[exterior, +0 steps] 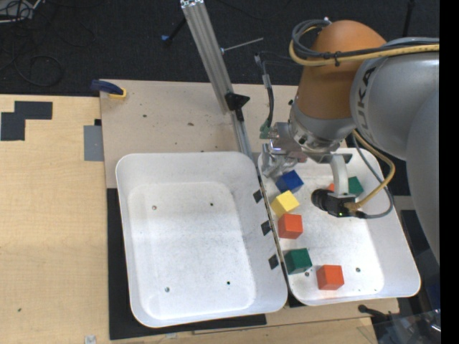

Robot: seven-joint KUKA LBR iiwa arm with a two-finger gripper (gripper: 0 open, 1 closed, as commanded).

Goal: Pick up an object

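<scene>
Five blocks crowd rt bin (401, 278) by fingers (276, 165); grip state unclear.

Blocks (290, 225) clustered in right bin (380, 264), along wall beside left bin (186, 242).

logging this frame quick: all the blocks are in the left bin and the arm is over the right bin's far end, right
Not quite. The blocks lie in the right bin, not the left: a blue block, a yellow block, an orange block, a green block and another orange block. The camera view shows this. The arm is indeed over the right bin's far end.
</scene>
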